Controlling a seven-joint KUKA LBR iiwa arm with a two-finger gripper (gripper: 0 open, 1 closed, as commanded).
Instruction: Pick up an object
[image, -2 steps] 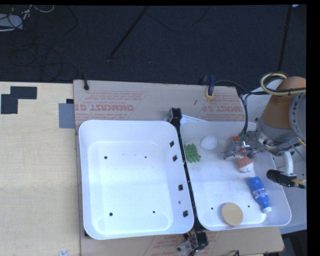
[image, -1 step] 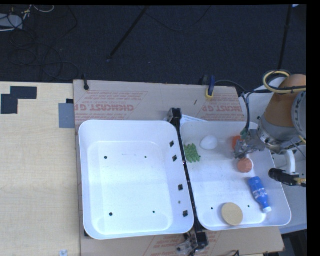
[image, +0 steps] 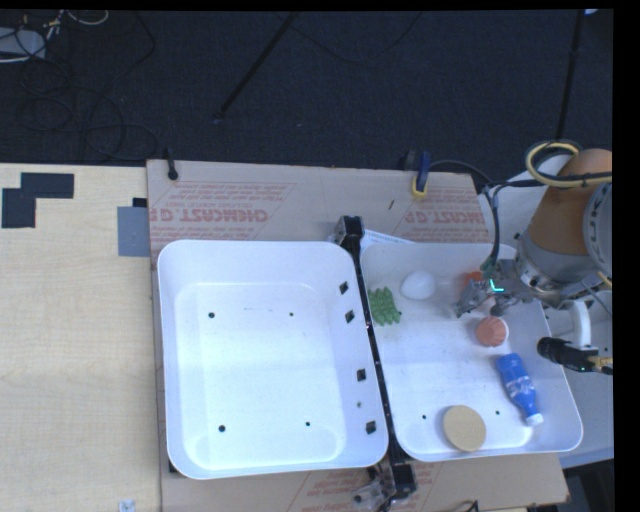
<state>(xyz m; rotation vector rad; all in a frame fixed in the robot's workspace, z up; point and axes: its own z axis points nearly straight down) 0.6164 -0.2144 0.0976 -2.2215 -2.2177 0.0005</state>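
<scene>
The right bin (image: 560, 440) holds a small green leafy piece (image: 384, 305) by its left wall, a white egg-shaped object (image: 418, 286), a salmon-pink round object (image: 491, 331), a blue tube with a white cap (image: 518, 386) and a tan disc (image: 464, 427) near the front. My gripper (image: 478, 296) hangs low at the right bin's far right, just above and left of the pink round object. Nothing shows between its fingers.
The left bin (image: 180, 300) sits beside the right one, with a black divider (image: 365, 340) between them. Cardboard (image: 250, 205) lies under both bins. The arm's grey body and orange band (image: 565, 215) stand over the right edge.
</scene>
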